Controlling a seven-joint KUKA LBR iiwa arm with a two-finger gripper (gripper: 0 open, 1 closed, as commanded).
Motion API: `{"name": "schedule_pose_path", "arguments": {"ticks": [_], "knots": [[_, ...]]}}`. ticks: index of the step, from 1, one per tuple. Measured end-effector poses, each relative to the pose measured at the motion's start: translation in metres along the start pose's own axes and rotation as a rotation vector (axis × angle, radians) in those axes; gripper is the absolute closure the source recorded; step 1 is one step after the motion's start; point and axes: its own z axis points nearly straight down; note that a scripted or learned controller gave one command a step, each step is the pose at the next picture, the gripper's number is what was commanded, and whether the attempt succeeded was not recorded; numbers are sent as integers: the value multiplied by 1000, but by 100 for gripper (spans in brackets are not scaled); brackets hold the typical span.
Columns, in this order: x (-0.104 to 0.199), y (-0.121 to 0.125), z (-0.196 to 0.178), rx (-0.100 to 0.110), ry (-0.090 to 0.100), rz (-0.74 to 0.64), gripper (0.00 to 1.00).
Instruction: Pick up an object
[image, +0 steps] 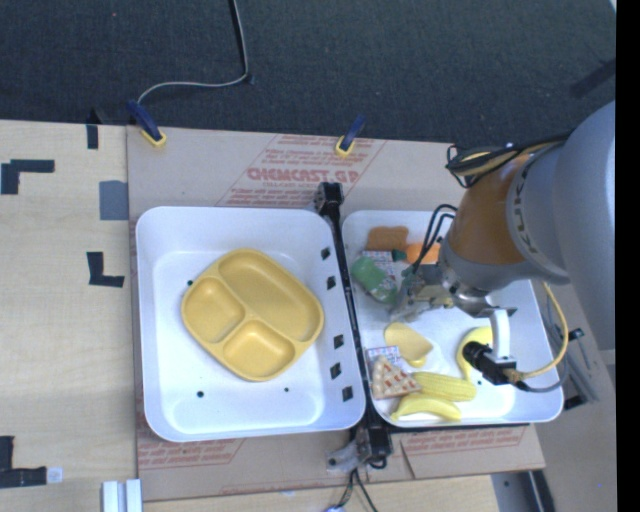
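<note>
Red letters on the brown cardboard sheet (300, 170) under the bins read "CHEMCAST GP". The same red print shows along the bottom edge of the sheet, but it is too small to read. Two yellow-and-blue clamps (146, 124) pin the sheet at the top.

The right bin (535, 405) holds a pile of toy food. There is an orange block (387, 238) near the top, a green packet (373, 275) just below it, a pale yellow chip shape (409, 343) in the middle, a little waffle (392, 379) with a white tag beside it, a corn cob (445, 385) and a banana (428, 407) at the bottom. A yellow ring shape (473, 350) lies on the right side.

The left bin (160, 300) holds a yellow plate (252, 314) with three sections. It lies flat and turned a bit sideways.

The grey arm (560, 200) comes in from the right, with its orange band (485, 215) over the right bin. The pincer (425, 293) points down between the green packet and the chip shape. I cannot tell how far open it is, or if it has hold of anything.
</note>
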Motion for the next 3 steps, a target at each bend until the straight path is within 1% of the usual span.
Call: {"name": "schedule_pose_path", "arguments": {"ticks": [1, 2, 3], "knots": [[0, 0, 0, 0, 0, 0, 0], [1, 0, -9, 2, 1, -1, 100], [55, -3, -119, 2, 3, -2, 100]]}}
